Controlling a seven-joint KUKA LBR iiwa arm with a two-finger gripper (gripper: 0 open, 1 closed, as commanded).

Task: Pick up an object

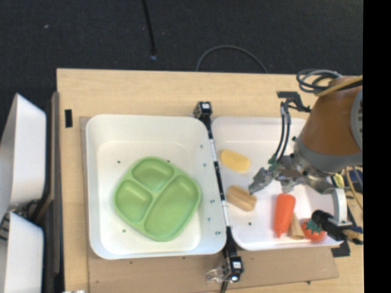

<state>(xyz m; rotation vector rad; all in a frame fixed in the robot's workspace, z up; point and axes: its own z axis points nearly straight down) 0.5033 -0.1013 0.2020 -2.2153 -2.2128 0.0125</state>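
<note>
The end effector [264, 179] hangs low in the right bin [256, 130], holding nothing, its fingers too dark to tell if wide or narrow, with the carrot [283, 213] standing lengthwise just right and below, the bread roll [241, 198] just below, and the arm hiding part of the bin.

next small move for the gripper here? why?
Probably a short descent with a slight shift toward the tan bread roll. The gripper sits in the right bin between the yellow piece and the roll, with nothing visible between its fingers. The roll looks closest and has free space around it; the carrot lies partly under the wrist.
</note>
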